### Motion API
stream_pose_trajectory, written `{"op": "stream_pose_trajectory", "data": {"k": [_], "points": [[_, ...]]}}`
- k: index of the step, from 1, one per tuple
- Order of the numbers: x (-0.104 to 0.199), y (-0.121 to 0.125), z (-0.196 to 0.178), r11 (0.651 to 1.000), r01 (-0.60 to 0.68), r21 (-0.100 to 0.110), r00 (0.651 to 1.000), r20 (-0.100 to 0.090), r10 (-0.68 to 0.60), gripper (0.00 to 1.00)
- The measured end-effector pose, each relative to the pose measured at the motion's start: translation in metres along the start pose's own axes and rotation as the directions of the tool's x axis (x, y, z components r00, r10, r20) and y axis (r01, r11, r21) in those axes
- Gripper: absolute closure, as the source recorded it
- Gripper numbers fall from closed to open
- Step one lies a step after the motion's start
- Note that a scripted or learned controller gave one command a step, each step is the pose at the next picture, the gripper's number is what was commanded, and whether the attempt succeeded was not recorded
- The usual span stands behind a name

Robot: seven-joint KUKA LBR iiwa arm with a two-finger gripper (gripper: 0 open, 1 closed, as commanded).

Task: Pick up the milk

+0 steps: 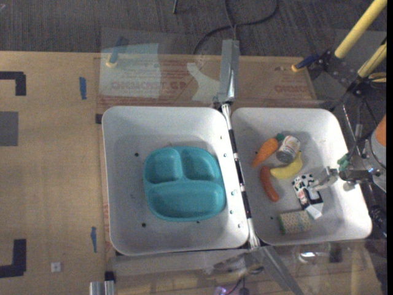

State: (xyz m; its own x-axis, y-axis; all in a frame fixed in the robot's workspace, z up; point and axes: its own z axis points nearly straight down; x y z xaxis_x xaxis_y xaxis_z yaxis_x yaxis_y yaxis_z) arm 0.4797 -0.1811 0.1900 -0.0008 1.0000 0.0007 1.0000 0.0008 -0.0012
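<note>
Nearest the bottom edge, a metal bracket (pixel 270 269) runs out from under the seam where the two white bins meet. On the pale wooden tabletop (pixel 49 177), black corner marks (pixel 13 260) and short strips of blue tape (pixel 93 239) sit off to the left of the bins. The left bin (pixel 120 226) carries a teal divided plate (pixel 183 183) lying flat near its middle, three compartments facing up. The right bin (pixel 350 226) is the busy one: closest to the front lies a small speckled green-grey box (pixel 295 221), and just behind it the milk (pixel 304 193), a little black-and-white cow-patterned carton, lies tilted toward the right half of the bin. The tool (pixel 325 178) reaches in from the right at the milk's upper right corner, its light finger close beside or touching the carton; from here I cannot tell how far its fingers are spread or whether the carton is between them. To the left of the milk lies a red-orange sausage shape (pixel 269 184), then a yellow banana (pixel 287 169), a small can (pixel 288 148) tipped against it, and an orange carrot (pixel 266 151) with a green top. Behind the bins a sheet of brown cardboard (pixel 153 85) with a clear plastic sheet (pixel 131 66) covers the tabletop, a grey metal bar (pixel 228 72) points back from the seam, and beyond is dark carpet (pixel 73 14) with a looping black cable (pixel 245 8) and yellow poles (pixel 362 23) at far right.
</note>
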Motion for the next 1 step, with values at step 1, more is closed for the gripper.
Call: {"op": "stream_pose_trajectory", "data": {"k": [1], "points": [[0.0188, 0.0145, 0.0954, 0.994, 0.109, -0.004, 0.994, 0.002, -0.109, 0.0]]}}
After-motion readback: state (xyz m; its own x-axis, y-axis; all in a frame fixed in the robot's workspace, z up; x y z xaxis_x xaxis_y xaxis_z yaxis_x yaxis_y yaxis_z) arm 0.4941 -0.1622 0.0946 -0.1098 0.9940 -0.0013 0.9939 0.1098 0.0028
